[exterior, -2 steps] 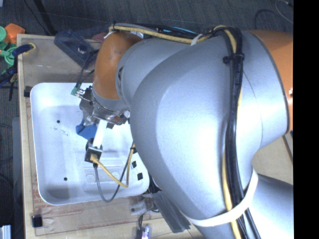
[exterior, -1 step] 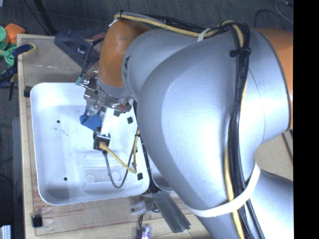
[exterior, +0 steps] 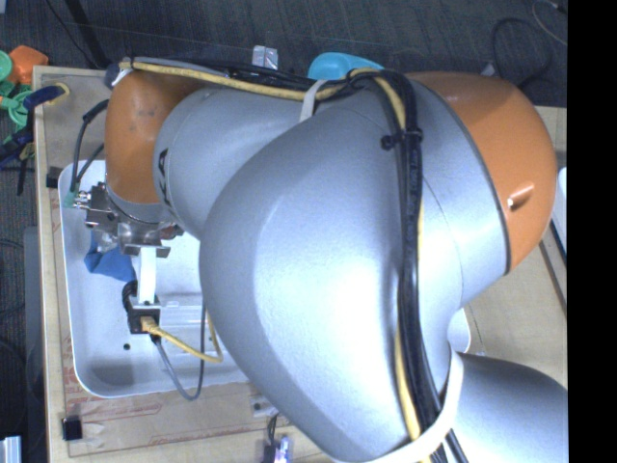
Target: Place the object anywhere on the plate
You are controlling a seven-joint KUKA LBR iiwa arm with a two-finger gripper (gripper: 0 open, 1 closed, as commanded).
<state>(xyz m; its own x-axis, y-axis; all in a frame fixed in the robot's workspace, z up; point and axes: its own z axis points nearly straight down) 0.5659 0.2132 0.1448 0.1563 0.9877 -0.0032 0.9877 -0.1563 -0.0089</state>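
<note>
My arm [exterior: 347,249] reaches in from the right and covers most of the bench. Its wrist hangs over the left white bin [exterior: 101,369], with the orange band [exterior: 135,143] above it. My gripper [exterior: 130,249] points down into the far left part of that bin. A blue object [exterior: 106,261] lies or hangs right beside the gripper, at its left side. I cannot make out whether it is gripped or resting on the bin floor.
A yellow cable [exterior: 183,345] and a grey loop of wire trail from the wrist over the bin floor. Green and orange items [exterior: 17,85] lie off the bench at the top left. A teal thing [exterior: 333,65] peeks out behind the arm.
</note>
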